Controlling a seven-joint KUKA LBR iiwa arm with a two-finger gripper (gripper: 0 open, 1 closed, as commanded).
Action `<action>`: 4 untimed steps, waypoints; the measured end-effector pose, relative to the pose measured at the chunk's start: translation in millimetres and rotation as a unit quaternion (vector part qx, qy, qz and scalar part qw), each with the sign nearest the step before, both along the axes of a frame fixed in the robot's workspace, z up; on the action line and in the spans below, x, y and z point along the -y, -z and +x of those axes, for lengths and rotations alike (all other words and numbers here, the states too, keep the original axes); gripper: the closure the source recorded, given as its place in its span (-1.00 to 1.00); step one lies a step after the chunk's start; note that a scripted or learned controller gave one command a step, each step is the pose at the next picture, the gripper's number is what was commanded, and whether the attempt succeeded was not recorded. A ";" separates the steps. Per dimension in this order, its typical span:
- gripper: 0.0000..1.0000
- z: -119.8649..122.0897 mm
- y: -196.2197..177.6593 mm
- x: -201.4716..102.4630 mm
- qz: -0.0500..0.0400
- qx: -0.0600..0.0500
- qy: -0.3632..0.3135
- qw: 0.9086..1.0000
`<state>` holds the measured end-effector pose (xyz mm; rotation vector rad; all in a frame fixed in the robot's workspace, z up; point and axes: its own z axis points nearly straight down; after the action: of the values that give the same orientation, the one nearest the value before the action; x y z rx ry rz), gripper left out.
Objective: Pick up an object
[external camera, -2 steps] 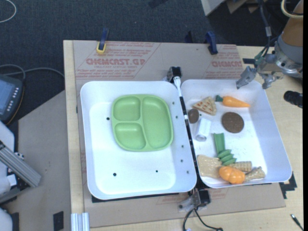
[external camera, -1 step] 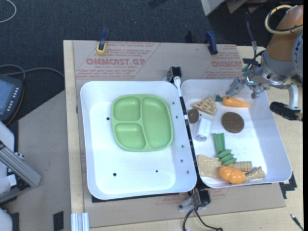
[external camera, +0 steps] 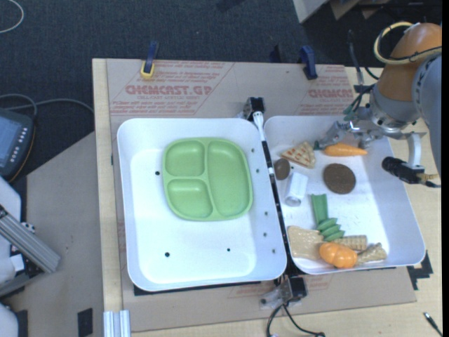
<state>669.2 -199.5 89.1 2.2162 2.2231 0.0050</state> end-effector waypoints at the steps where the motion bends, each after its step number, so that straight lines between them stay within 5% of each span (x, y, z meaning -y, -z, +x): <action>1: 1.00 3.8 -15.1 -4.8 0.004 0.005 -0.001 1.000; 3: 1.00 8.6 -118.4 -1.6 -0.002 0.002 0.002 1.000; 4: 1.00 9.7 -138.0 -1.4 -0.001 0.001 0.001 1.000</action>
<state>678.9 -198.2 227.2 2.2160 2.2181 0.0043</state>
